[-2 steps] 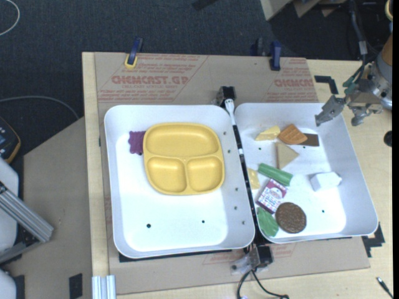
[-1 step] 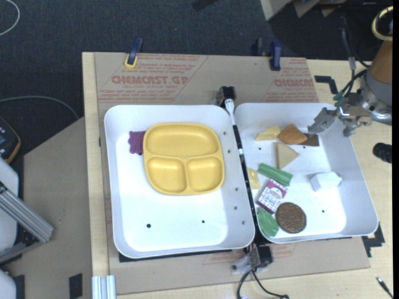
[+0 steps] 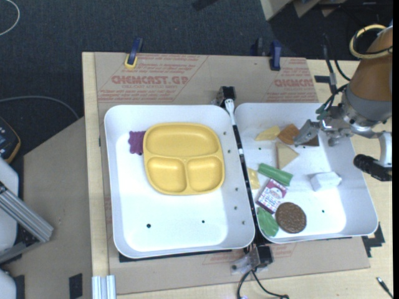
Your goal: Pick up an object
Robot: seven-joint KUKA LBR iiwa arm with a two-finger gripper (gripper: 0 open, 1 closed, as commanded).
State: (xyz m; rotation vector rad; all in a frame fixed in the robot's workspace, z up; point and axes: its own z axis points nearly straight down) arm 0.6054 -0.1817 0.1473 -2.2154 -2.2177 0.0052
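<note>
The nearest pickable thing is a flat orange-brown wedge-shaped piece (image 3: 288,133) at the upper middle of the right white bin (image 3: 355,226). It lies just left of my gripper (image 3: 310,134), touching or nearly touching its dark tip, with its long axis running roughly left to right. I cannot tell how my gripper stands, and nothing visibly sits in it.

Taking that wedge as the landmark: a pale yellow flat piece (image 3: 268,133) lies just left of it, and a tan triangular piece (image 3: 285,156) just below. Further below is a green rectangular bar (image 3: 275,174), tilted down to the right, then a small pink-and-white printed packet (image 3: 270,198), then a round dark-brown disc (image 3: 291,217) beside a green leaf-shaped piece (image 3: 268,222). A small white block (image 3: 325,180) lies below and right of the wedge.

Well left of the wedge, the left white bin (image 3: 181,235) holds a yellow three-compartment plastic plate (image 3: 184,157), with a small purple object (image 3: 136,142) touching the plate's left edge. My judgement: a short leftward shift would put me over the wedge.
</note>
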